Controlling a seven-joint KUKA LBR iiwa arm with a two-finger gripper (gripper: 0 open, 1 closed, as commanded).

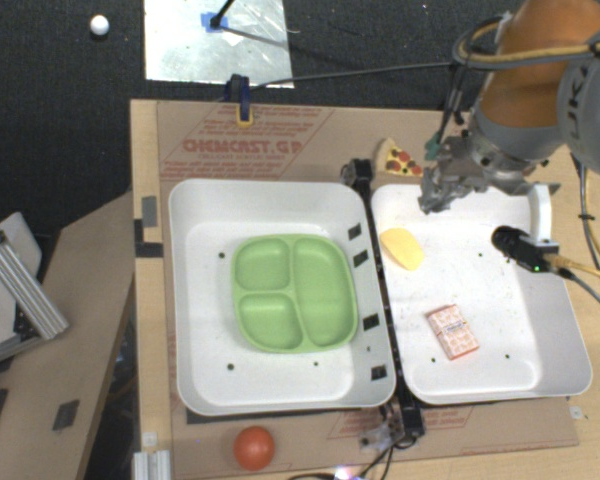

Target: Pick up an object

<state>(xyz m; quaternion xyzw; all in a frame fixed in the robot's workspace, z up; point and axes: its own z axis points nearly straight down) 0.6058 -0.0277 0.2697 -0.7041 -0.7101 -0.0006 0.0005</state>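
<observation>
Lying just below-left of the gripper (435, 203): a yellow object (402, 248)

Arm (540, 68) cut off at right edge, tool (435, 200) fingers blurred — open or closed unclear

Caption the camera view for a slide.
Grey arm's gripper hovers above right white bin holding yellow oval piece and pink box; green divided tray left.

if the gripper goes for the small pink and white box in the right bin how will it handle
The small pink and white box lies flat on the right white bin's floor, so it likely won't roll or tip. It looks thin and probably light, so a push may just slide it. Its low profile could make a two-finger pinch awkward for the gripper.
</observation>
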